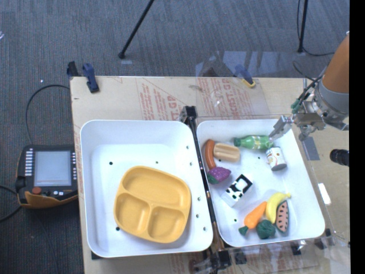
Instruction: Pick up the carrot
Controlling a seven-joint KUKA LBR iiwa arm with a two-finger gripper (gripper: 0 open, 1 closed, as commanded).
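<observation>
Grey carpet surrounds the bench; gripper (289,123), fingers spread and grasping nothing, hovers at the right bin's (305,173) upper right. Approach pending: it must descend on the carrot (255,214), lower right.

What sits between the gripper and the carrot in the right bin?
In the camera view, a small can lies between the gripper and the carrot; the banana sits just beside the carrot.

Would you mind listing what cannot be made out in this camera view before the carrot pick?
- Gripper: too small and blurred to tell its finger state.
- Arm: cut off by the right edge.
- Carrot: leafy end meets the broccoli; touching or overlapping is unclear.
- Can: label unreadable.
</observation>
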